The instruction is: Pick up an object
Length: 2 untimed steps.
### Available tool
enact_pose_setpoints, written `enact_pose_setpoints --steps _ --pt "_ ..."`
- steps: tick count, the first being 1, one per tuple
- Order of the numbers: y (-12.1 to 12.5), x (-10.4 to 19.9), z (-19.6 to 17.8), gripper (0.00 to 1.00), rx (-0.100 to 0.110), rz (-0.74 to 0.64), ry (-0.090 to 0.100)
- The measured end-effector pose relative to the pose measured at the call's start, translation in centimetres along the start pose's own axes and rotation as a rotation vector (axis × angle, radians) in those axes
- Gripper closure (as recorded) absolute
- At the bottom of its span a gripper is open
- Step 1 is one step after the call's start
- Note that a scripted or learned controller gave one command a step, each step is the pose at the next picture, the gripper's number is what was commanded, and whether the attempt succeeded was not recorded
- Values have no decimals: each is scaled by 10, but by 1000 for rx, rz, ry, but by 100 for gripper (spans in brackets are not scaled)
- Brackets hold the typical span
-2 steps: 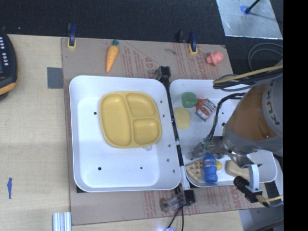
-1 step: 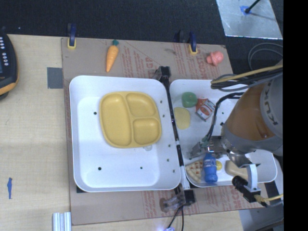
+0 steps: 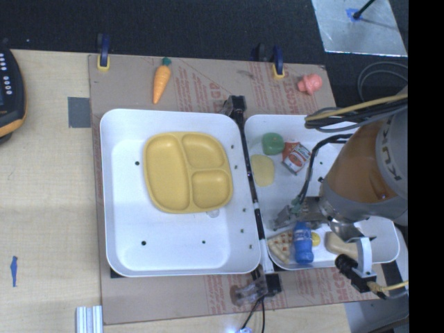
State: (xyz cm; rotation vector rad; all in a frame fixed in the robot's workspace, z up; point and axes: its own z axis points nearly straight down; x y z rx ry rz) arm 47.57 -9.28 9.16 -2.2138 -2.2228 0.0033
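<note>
We see the gripper [image 3: 291,217] low in the right bin [image 3: 388,252], just above a blue bottle [image 3: 302,244] lying at the near edge, apparently on a flat tan piece. The bottle is small, blue, white-capped. We cannot tell whether the jaws are open or closed.

Robotics lab test cell. Evidence: grey and orange arm [image 3: 371,168] with loose cabling reaching over two white bins [image 3: 118,186] on a cardboard sheet [image 3: 208,85] held to the worktop [image 3: 41,186] by clamps [image 3: 103,53]; toy carrot [image 3: 161,80] and other play items as test objects.
</note>
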Motion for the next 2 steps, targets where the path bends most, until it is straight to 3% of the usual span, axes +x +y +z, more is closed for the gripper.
enact_pose_setpoints --steps 2 --pt "0 0 0 0 0 1 0"
